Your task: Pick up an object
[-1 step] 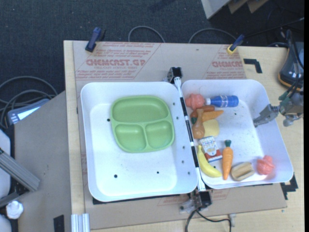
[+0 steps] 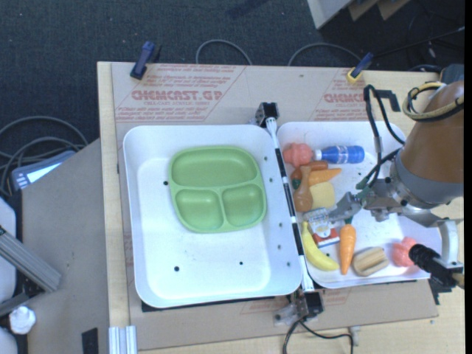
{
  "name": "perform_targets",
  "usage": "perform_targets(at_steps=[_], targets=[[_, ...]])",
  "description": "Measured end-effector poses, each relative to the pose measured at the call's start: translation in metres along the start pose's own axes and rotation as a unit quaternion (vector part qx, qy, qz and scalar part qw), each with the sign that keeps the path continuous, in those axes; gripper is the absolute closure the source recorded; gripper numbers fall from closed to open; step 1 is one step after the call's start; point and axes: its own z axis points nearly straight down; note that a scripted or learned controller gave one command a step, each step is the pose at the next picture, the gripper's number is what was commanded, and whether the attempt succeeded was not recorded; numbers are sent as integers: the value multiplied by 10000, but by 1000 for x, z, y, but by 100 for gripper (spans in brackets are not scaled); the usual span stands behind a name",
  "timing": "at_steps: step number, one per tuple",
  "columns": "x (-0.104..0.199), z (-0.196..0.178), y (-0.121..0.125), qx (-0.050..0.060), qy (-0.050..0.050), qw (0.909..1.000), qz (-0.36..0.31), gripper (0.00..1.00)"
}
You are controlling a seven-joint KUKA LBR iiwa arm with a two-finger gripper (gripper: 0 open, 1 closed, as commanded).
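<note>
Tabletop: pale wooden tabletop (image 2: 184, 87) with red printed lettering along its far edge; it carries two shallow white plastic bins side by side, touching along their inner rims

Left bin: wide white bin (image 2: 147, 257) on the left half of the tabletop; a light green plastic plate with three compartments (image 2: 217, 188) lies in its far half, flat, well apart from the near rim

Right bin: smaller white bin (image 2: 383, 135) on the right half of the tabletop; the toy foods crowd its left side and near edge

Far left corner of right bin: a pink rounded toy (image 2: 298, 154) just beside a clear bottle with a blue cap and blue label (image 2: 339, 154), which lies on its side along the far edge

Left side of right bin: an orange toy piece (image 2: 318, 175) above a pale yellow wedge of toy cheese (image 2: 321, 194); a small silver and red packet (image 2: 320, 224) nearer the middle

Near edge of right bin: a yellow toy banana (image 2: 316, 249) against the left rim; an orange toy carrot with a green top (image 2: 346, 246) just beside it; a tan toy hot dog bun (image 2: 369, 260) next; a pink toy (image 2: 402, 252) toward the near right corner

Arm: grey arm with a broad orange band (image 2: 436, 150) reaching in over the right edge of the right bin

Jaws: the grey metal gripper (image 2: 348, 206) sits low over the middle of the right bin, just beside the packet and above the carrot; whether the jaws are apart or together I cannot tell; no item is seen between them
</note>
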Motion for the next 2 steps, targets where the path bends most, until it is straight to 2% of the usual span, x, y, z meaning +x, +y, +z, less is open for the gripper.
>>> perform_targets(at_steps=[1,2], targets=[[-34,96,1,-13,-8,10000,9,0],[-33,87,1,-18,-5,10000,9,100]])
